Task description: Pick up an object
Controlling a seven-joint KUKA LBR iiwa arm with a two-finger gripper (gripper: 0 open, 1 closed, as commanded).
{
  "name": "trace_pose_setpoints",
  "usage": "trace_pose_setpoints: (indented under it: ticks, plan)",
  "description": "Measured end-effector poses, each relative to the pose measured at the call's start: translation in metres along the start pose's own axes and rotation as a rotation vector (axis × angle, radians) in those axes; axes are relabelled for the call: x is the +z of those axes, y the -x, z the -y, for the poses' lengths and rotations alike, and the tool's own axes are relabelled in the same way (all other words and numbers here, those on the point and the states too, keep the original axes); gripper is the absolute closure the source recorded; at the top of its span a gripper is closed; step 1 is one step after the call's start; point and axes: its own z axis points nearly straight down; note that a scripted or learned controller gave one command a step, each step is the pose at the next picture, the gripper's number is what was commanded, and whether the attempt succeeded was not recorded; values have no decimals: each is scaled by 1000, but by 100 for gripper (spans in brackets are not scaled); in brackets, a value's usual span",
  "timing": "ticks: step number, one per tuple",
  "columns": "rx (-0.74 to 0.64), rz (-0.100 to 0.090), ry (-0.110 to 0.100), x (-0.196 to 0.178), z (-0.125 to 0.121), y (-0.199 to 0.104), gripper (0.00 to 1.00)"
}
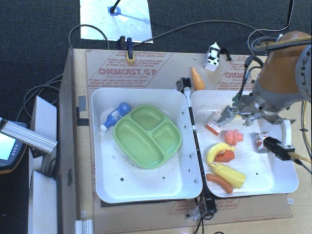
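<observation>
Banana (214, 151): right bin (287, 182), near its left wall, touching an orange piece (224, 156) (pink toy (233, 137) just above). My gripper (227, 115) hovers by the bin's far-left corner; grip state: cannot tell.

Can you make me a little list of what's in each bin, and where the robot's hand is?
left bin: green divided plate, blue and white bottle
right bin: banana, pink toy, yellow bottle, orange sausage, small red and white box, small can
outside the bins: carrot, cow figure
gripper: over the right bin, near the small box
holding something: can't tell
</observation>
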Motion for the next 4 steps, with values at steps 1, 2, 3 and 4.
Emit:
trace_pose_setpoints:
  ticks: [1, 2, 3, 4]
  plan:
    - [2, 0, -3, 72, 5, 32, 0]
    - [1, -1, -1, 122, 11, 11, 0]
    - [0, 0, 1, 121, -47, 10, 0]
    - [1, 0, -1, 121, -18, 13, 0]
